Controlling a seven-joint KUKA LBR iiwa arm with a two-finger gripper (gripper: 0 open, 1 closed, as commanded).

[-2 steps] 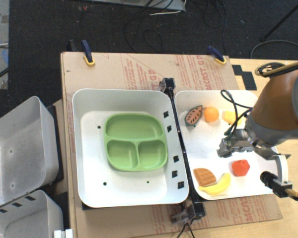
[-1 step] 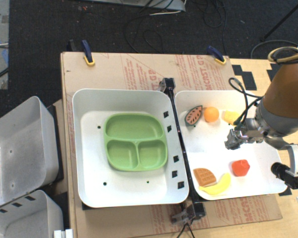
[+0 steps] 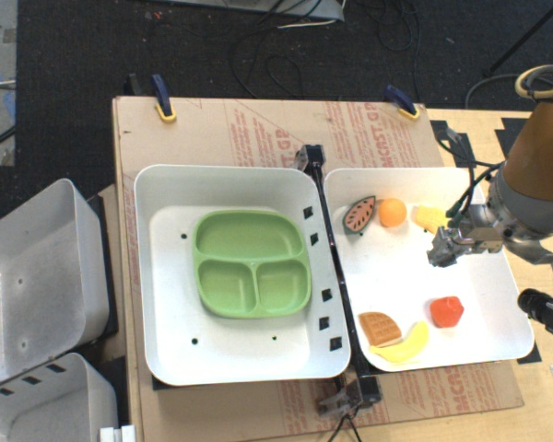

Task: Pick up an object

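The right bin (image 3: 498, 339) holds several toy foods. A brown leaf-shaped piece (image 3: 358, 215), an orange ball (image 3: 392, 212) and a yellow piece (image 3: 429, 216) lie along its far side. A red piece (image 3: 447, 311) rests near the right, and a tan toast slice (image 3: 379, 328) lies against a yellow banana (image 3: 404, 344) at the front. My gripper (image 3: 441, 250) hangs over the right bin, just below and right of the yellow piece, above the red one. Nothing shows in it.
The left bin (image 3: 157, 274) carries a green divided plate (image 3: 253, 262). A black divider (image 3: 324, 238) runs between the bins. Grey tubs (image 3: 28, 274) stand off the bench at the left. Clamps (image 3: 165, 106) hold the board's far edge.
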